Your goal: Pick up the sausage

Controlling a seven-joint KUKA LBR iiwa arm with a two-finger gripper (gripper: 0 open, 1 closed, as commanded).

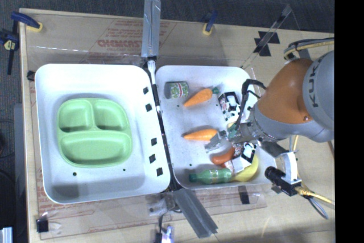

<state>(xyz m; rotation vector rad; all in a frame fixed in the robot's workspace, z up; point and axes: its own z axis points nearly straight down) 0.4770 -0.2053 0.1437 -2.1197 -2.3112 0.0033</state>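
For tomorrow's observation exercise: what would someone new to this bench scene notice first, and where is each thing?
The light green three-compartment plastic plate lies alone in the left white bin. The grey arm with its orange band reaches in from the right over the crowded right white bin. Two orange carrots lie there, with a green plastic bottle along the bin's near edge.

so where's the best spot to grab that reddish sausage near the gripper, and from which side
Probably across the middle of the reddish-orange sausage, coming straight down from above. It lies flat and slanted in the right white bin, so fingers should close across its narrow width. The green plastic bottle and yellow banana crowd its lower side. The gripper hovers beside it.
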